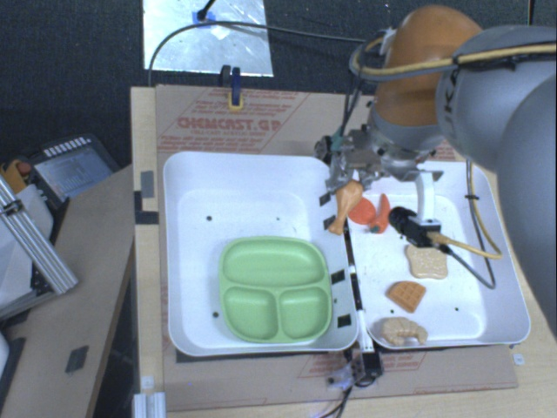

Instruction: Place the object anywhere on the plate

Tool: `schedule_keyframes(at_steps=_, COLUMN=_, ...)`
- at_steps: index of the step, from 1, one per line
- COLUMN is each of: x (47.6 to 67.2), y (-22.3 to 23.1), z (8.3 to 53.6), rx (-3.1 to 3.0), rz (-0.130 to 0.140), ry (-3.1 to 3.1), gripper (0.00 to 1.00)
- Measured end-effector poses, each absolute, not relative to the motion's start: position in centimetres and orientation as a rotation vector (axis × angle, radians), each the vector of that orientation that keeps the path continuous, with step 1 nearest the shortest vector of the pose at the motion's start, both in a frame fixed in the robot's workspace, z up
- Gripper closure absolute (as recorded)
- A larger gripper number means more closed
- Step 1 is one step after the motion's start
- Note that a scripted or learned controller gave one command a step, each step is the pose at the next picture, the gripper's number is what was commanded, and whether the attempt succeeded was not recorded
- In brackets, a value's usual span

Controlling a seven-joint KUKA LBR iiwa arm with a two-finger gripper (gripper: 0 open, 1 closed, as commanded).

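Two shallow white bins sit side by side on the worktop [104, 259]: the left bin [187, 233] in the middle of the frame and the right bin [496, 320] toward the lower right. One green plate [274, 287] with three compartments lies in the left bin, low and toward that bin's right side.

In the right bin I count four loose pieces: a red-orange piece [377, 212] near the upper left corner of that bin, a pale slice of toy bread [426, 262] in the middle, an orange waffle-like square [406, 295] just below it, and a tan lumpy piece [399, 330] at the bin's lower edge.

One arm comes in from the upper right, its grey body filling that corner and its orange band [422, 55] above the wrist. It bends down so the gripper [350, 184] sits over the seam between the two bins, in the upper middle of the frame. The gripper is clenched on one tan toy drumstick [345, 204], which hangs down from the fingers, tilted, over the divide between the bins and well apart from the plate.

The fingertips themselves are hard to make out among dark hardware and cables. The arm is cut off by the right edge.
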State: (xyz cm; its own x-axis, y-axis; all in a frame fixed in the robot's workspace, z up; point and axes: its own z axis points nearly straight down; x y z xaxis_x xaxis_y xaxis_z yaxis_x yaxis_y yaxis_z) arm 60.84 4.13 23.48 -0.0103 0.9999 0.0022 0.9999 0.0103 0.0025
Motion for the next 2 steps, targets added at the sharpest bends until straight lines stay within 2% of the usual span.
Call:
schedule_keyframes(at_steps=1, x=61.3, y=9.1, z=22.2, rx=2.211, rz=0.004, ry=2.231, gripper=1.0)
schedule_keyframes(at_steps=2, x=63.4, y=12.1, z=21.9, rx=2.213, rz=0.005, ry=2.229, gripper=1.0)
